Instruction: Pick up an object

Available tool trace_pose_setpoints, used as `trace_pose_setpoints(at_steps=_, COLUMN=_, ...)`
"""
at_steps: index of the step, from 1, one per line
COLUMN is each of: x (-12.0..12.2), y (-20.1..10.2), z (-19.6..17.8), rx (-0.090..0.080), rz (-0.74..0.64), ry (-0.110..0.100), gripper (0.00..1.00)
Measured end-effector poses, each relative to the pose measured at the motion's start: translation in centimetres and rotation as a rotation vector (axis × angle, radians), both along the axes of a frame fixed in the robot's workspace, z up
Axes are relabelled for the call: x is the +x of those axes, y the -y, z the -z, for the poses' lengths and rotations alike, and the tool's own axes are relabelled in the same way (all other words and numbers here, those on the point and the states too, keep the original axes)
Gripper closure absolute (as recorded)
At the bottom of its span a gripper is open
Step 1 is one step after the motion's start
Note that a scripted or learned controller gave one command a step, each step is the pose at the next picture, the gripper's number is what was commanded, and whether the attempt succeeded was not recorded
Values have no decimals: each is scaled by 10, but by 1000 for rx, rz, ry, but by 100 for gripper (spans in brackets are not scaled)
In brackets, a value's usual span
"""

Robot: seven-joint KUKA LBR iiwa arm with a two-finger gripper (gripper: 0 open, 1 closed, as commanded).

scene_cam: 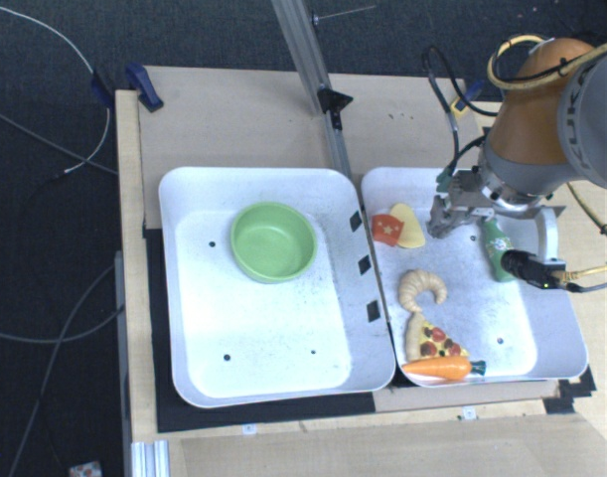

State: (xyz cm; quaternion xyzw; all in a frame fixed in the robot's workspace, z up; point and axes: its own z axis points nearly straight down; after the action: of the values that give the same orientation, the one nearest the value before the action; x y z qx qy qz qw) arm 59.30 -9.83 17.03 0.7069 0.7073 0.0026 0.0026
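The right bin holds several toy foods: a red and yellow piece at its left, a croissant in the middle, a pizza slice and a carrot at the front edge. A green bottle lies at the right, partly under the wrist hardware. My gripper hangs low over the back of this bin, just right of the red and yellow piece and left of the bottle. Nothing is seen held in it.
A light green bowl sits in the left bin. A slanted metal post rises behind the divider between the bins. Black clips line the divider. Cables loop off the arm at the right.
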Motion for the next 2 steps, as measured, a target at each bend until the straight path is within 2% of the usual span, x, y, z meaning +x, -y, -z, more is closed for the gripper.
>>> trace_pose_setpoints(at_steps=1, x=6, y=-6, z=-48, rx=1, rz=-2, ry=-1, gripper=100)
trace_pose_setpoints(at_steps=2, x=8, y=-7, z=-75, rx=0, rz=-1, ry=-1, gripper=100)
